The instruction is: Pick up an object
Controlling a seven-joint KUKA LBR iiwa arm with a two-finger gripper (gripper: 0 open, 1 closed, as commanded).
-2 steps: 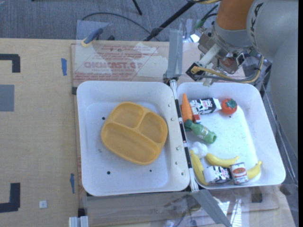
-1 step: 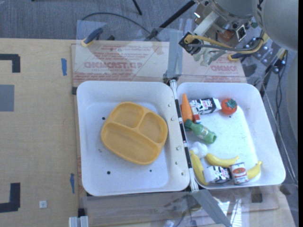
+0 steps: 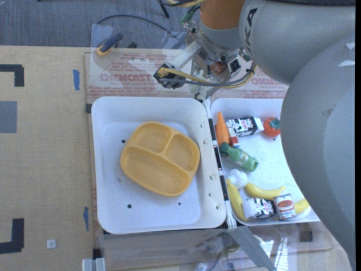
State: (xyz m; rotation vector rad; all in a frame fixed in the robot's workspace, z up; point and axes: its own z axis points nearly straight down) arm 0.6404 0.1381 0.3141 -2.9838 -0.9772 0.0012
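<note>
My gripper point(image 3: 210, 75) hangs above the back rim where the two white bins meet, under the orange-banded wrist point(image 3: 221, 7). Its lower end is hidden by the wrist body and cables, and nothing is seen in it. The right bin point(image 3: 265, 107) holds a carrot point(image 3: 223, 130), a green bottle point(image 3: 240, 157), a black-and-white carton point(image 3: 246, 126), a red tomato point(image 3: 272, 127), a yellow banana point(image 3: 264, 191), a small can point(image 3: 285, 206) and a second carton point(image 3: 258, 208). The left bin point(image 3: 107, 151) holds a yellow divided plate point(image 3: 161, 158).
The grey arm point(image 3: 321, 123) covers the right side of the right bin. A black cable connector point(image 3: 169, 78) juts left of the gripper above the left bin's back rim. A blue-and-yellow tool point(image 3: 108, 44) lies behind the bins on the bench.
</note>
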